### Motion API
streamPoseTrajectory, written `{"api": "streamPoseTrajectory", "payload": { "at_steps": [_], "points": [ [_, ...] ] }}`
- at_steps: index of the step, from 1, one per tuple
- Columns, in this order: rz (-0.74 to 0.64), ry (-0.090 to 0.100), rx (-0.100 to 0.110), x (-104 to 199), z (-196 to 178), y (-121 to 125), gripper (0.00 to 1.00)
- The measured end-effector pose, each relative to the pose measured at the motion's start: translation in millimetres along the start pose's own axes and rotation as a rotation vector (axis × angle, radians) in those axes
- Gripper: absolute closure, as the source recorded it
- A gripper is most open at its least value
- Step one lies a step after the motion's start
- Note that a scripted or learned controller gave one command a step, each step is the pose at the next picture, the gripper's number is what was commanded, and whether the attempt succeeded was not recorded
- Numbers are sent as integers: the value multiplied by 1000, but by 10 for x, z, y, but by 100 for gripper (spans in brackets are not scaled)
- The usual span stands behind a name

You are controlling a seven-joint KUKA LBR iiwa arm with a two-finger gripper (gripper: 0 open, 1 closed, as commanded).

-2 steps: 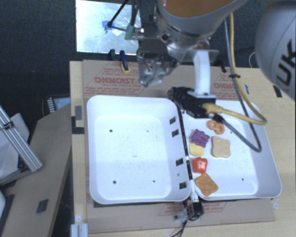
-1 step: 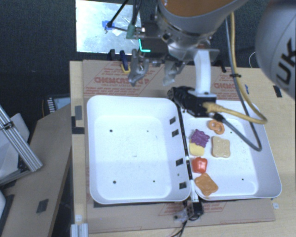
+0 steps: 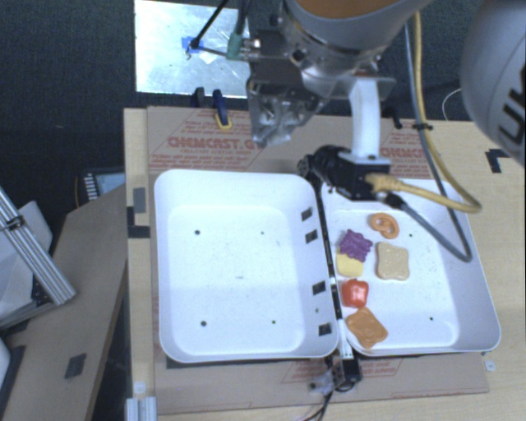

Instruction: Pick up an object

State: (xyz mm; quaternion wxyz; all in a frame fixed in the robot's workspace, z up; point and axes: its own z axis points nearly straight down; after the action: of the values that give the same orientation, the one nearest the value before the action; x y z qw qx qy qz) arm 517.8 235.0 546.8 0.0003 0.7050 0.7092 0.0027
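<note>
From here I cannot tell how the gripper (image 3: 275, 123) is set; it hangs at twelve o'clock, above the bins' far rim, likely parked clear for the camera. The candidates cluster in the right bin (image 3: 460, 308) towards its nine o'clock wall: pretzel (image 3: 383, 224), purple piece (image 3: 356, 243), toast (image 3: 392, 261), red piece (image 3: 354, 293); none is held.

— What does the arm (image 3: 345, 33) look like?
— Grey rounded housing with an orange band (image 3: 345, 6) across the top, and below it a silvery metal wrist block.
— Any cables?
— A yellow cable (image 3: 427, 140) runs down and loops round to a black fitting (image 3: 341, 173); a grey one trails beside it. A white post (image 3: 366, 123) stands above the fitting.
</note>
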Motion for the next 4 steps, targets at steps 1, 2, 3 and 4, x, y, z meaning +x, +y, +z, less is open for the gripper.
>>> {"api": "streamPoseTrajectory", "payload": {
  "at_steps": [1, 2, 3, 4],
  "points": [
    [7, -8, 13, -22, 1030, 501, 100],
    [2, 1, -7, -11, 59, 543, 100],
    [6, -9, 19, -22, 1936, 479, 100],
    [12, -3, -12, -700, 756, 877, 100]
  ]
}}
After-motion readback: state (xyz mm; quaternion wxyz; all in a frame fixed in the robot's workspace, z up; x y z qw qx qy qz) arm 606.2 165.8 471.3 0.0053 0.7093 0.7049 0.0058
